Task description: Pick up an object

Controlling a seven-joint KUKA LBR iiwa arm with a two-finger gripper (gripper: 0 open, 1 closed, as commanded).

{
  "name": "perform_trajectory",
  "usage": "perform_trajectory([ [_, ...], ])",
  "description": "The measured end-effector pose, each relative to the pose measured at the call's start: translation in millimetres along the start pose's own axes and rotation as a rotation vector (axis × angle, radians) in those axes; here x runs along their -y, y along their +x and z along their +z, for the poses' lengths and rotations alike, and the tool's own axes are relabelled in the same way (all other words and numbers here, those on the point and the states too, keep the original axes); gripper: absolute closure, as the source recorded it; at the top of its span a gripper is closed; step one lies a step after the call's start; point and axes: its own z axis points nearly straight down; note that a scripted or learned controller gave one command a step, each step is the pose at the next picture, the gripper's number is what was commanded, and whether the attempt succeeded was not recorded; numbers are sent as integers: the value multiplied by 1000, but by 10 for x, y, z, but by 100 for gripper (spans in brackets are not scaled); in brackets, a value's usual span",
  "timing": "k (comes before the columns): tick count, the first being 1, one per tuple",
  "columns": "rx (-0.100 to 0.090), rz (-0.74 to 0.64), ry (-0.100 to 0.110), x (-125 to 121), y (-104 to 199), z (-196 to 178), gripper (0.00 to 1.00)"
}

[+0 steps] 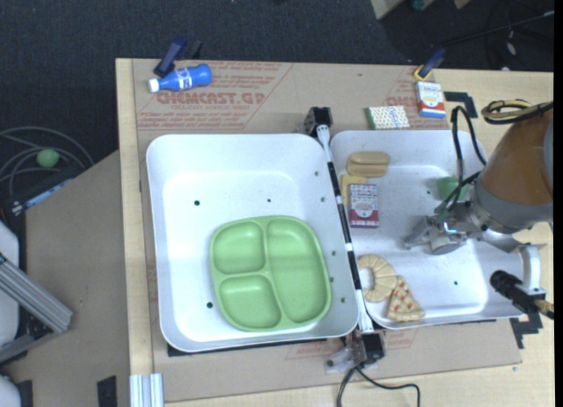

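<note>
— Orange-and-tan pizza slice [404,301] first, since it lies nearest us, in the front corner of the right bin [457,304]. It touches a pale ring-shaped pastry [376,273] just behind it. Which way is that from the pincer [428,239]?

— Toward the front and toward the divider between the bins. The pincer hangs low over the bare middle of the right bin's floor, with the arm [519,181] coming in from the right. Nothing lies directly under it, as far as I can judge.

— Is it open?

— I cannot tell. The tip is a small grey cluster at this slant, and I see no object caught in it or touching it.

— What sits beyond?

— A red-and-white carton [362,204] lies flat against the divider side, long axis running front to back. Behind it, touching or nearly so, is a tan bread roll [368,163], long axis across the bin. Something green [447,188] peeks out beside the arm, mostly hidden.

— So what is the nearest candidate?

— My judgement: the carton and the pastry are about equally near, both off toward the divider. The carton's narrow width would suit a grip across it, so the wrist would need to line up with that.

— And the left bin [176,221]?

— It holds a green divided plate [269,272], well apart from the pincer.
</note>
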Motion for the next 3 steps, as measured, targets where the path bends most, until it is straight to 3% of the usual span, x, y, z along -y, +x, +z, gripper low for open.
perform_trajectory([
  [1, -9, -3, 1, -673, -462, -1, 0],
  [3, 0, 2, 1, 207, -100, 3, 0],
])
